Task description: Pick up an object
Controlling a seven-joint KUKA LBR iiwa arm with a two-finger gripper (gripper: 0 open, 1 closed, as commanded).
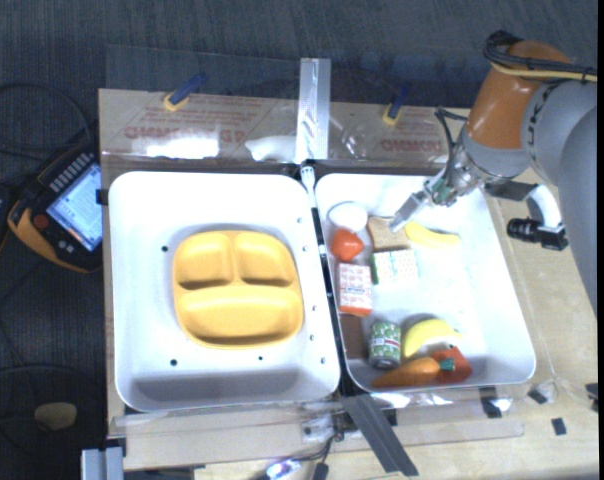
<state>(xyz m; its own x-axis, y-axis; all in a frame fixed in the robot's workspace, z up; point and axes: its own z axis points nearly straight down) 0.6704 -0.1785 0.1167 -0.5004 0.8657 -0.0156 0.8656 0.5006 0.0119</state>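
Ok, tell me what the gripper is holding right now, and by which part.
Cannot be told. The gripper hangs over the right bin near the brown block, with nothing visibly between its tips.

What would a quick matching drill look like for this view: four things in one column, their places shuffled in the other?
Things:
1. yellow tray
2. green can
3. carrot
4. gripper

Places:
A. front edge of the right bin
B. middle of the left bin
C. over the right bin's rear half
D. right bin, just behind the carrot

Pairs: 1-B, 2-D, 3-A, 4-C
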